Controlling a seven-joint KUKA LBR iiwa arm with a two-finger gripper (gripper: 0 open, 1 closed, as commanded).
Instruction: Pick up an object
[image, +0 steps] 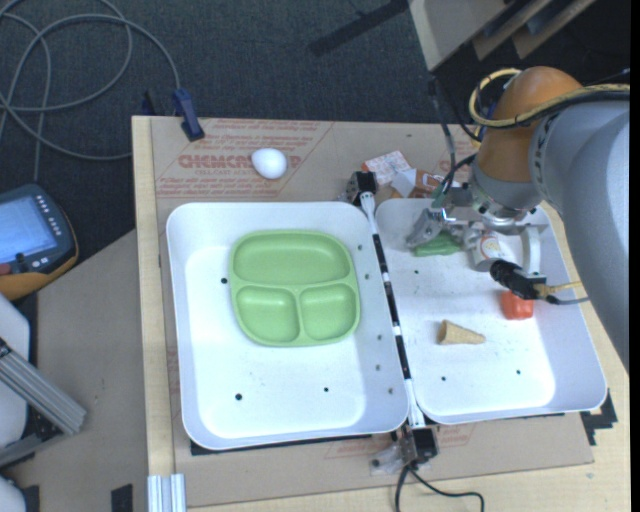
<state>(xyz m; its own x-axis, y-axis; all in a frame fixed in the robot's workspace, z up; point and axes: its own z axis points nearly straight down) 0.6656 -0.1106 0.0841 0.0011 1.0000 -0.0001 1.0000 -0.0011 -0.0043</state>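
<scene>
In the right bin (560, 390) lie a tan wedge-shaped piece (459, 333) near the middle, a small red-orange block (517, 307) toward the right, and a flat green object (434, 246) at the far left corner. My gripper (440, 224) hangs low over that far left corner, right at the green object and partly covering it. Whether it touches the green object is not visible. The grey arm with its orange band (520, 110) reaches in from the right above the bin's far edge.
The left bin (200, 380) holds a green three-compartment plate (295, 286). On the cardboard behind the bins sit a white egg-like ball (268, 162), a blue clip (187, 113) and some crumpled wrappers (392, 170). Cables trail from the wrist over the red-orange block.
</scene>
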